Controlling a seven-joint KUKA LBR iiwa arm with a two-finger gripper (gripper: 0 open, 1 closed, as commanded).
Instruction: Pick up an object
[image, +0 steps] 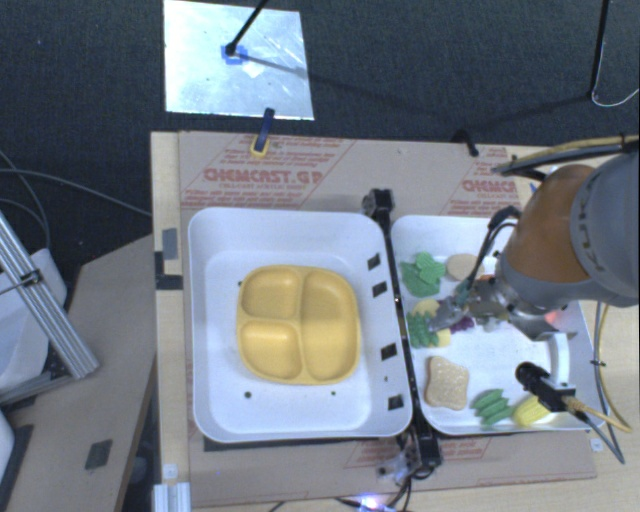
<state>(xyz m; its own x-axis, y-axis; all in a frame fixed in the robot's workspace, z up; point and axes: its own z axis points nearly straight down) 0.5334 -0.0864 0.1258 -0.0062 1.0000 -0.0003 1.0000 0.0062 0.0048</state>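
A: What is seen nearest to the camera?

B: Along the near edge of the right bin (505, 425) three things are laid: a pale toast piece (447, 382) at the near left corner, a green pod (490, 404) beside it, and a yellow item (530, 409) further right, partly covered by a black part of the arm (575, 235).

A: And the gripper?

B: The gripper (452, 315) is found lower over the left half of the right bin, close to its left wall. It is placed over a purple thing (460, 323) and a mixed green-yellow piece (422, 329). Whether the fingers are open or closed cannot be told, and no thing is seen clearly between them.

A: What is beyond it?

B: A green leafy toy (424, 270) and a beige round piece (461, 266) are seen toward the far left corner of the same bin, just beside each other.

A: And the left bin (215, 250)?

B: A yellow tray (298, 324) with compartments is set in its middle. Beyond both bins, a board (330, 170) with red print is seen.
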